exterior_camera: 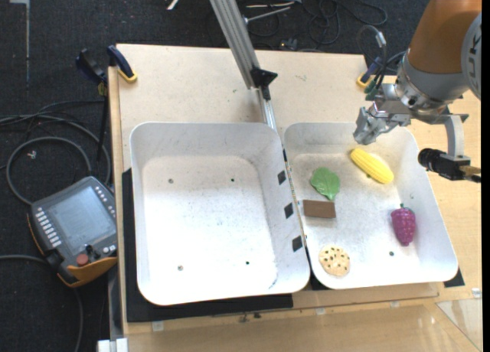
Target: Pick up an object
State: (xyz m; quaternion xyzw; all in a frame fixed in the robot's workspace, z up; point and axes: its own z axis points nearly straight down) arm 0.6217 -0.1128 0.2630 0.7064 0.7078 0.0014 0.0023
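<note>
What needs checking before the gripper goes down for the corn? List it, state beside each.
1. Gripper above the right bin, just left of the corn's upper end: ok.
2. Corn lies free, apart from the green leaf: ok.
3. Nothing seen between the fingers: ok.
4. Finger opening wide enough for the corn: cannot tell.
5. Brown block, cookie and purple grapes lie away from the descent path: ok.
6. Gripper centred over the corn: not ok, it sits off toward one end.
</note>
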